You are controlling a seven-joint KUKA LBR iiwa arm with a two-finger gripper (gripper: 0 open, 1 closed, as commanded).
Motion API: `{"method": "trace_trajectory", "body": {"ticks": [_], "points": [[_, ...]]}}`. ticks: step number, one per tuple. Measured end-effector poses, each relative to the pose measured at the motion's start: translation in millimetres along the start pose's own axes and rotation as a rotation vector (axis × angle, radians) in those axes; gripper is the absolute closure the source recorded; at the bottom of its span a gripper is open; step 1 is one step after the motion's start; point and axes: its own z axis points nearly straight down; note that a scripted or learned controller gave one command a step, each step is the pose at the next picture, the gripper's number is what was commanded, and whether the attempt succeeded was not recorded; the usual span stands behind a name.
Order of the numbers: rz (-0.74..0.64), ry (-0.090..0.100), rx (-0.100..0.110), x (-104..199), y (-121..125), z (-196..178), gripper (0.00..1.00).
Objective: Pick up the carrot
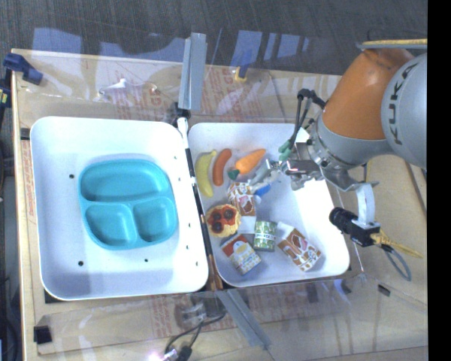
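Note:
The carrot (251,159) is orange with a green end. It lies slantwise in the upper middle of the right bin (323,209), beside a red sausage (221,166). My gripper (269,173) reaches in from the right and hangs low just right of and below the carrot, close to its thick end. I cannot tell whether it touches the carrot. The grey and orange arm (368,119) covers the bin's upper right corner.
A yellow banana (204,173) lies left of the sausage. Below the carrot are a wrapped sweet (243,198), a small tart (223,219), a green can (264,235) and two snack packets (244,254) (299,249). The left bin (52,262) holds a blue divided tray (128,201).

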Motion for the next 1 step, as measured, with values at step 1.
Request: {"method": "trace_trajectory", "body": {"ticks": [1], "points": [[0.112, -0.001, 0.0, 5.9, 65.9, 70.4, 0.0]]}}
